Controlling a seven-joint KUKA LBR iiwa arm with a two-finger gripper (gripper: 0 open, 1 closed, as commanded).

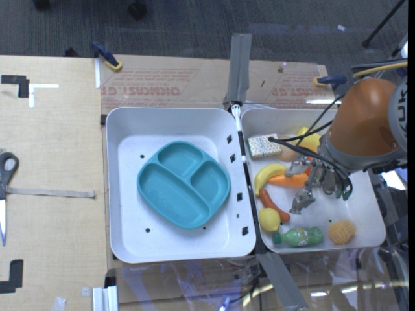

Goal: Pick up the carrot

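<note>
You're looking at a robotics lab bench: two white bins (117,173) sit on taped-down cardboard (168,83). Beyond it you see grey carpet (194,11) and office chair casters (136,8).

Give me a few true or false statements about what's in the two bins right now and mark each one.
1. The blue divided plate lies in the left bin. True.
2. The green bottle stands upright in the left bin. False: it lies on its side near the front of the right bin.
3. The carrot lies beside the banana. True.
4. The tool hangs over the blue divided plate. False: it is over the right bin, near the carrot.
5. A pair of scissors lies inside the right bin. False: it lies on the bench, left of both bins.
</note>
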